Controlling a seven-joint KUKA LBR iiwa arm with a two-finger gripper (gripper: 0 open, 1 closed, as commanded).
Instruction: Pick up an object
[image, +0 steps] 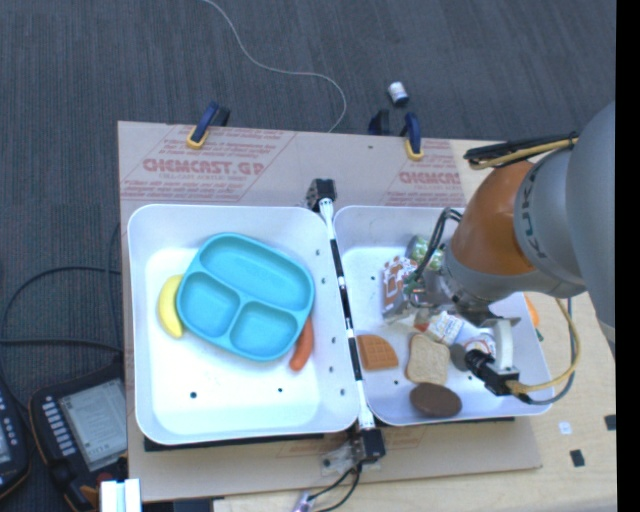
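My gripper (428, 300) is low in the right bin (520, 400), under the orange-banded wrist (490, 232), which covers most of it. It sits right over a crumpled snack packet (398, 281) and a small white and red item (446, 326). Whether either is held is hidden. Near the bin's front lie an orange round cracker (377, 352), a slice of bread (428, 361) and a dark brown round piece (436, 400).
The left bin (160, 400) holds a blue divided tray (245, 296), a banana (169, 306) at the tray's left edge and an orange carrot-like stick (302, 345) at its right. A ridge (340, 290) separates the bins. Clamps (205, 124) pin the board at the back.
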